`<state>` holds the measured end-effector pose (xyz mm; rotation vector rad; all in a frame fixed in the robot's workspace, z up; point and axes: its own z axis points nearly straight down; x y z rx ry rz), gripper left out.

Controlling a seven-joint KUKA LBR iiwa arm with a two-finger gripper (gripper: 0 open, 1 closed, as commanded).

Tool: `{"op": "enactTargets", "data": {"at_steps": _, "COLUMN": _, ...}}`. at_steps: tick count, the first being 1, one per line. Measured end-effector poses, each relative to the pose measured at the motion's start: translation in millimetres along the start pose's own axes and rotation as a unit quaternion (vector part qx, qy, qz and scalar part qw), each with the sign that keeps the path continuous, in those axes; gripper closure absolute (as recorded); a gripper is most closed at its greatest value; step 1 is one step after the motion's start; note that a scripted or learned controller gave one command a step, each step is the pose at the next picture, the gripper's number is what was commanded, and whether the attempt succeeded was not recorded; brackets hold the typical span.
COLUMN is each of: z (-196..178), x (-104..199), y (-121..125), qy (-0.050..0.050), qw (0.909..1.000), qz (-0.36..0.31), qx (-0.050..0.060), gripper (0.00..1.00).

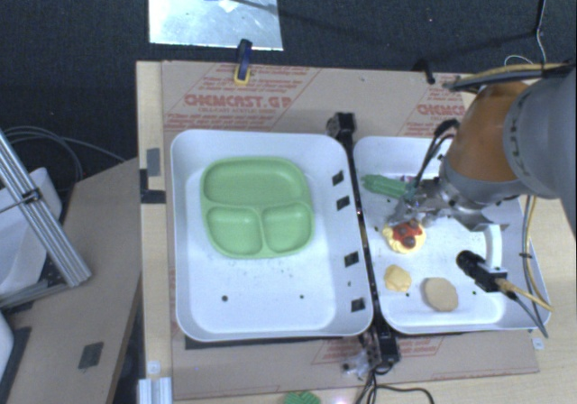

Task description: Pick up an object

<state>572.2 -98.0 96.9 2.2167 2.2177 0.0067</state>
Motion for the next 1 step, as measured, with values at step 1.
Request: {"op": "enactTargets", "data": {"at_steps": 1, "z": -92.7, "x": 62.0, "y": -20.9, "qy": 0.002, "qw": 1.0000, "qz": -0.004, "qx": 0.001, "gripper": 1.00}}
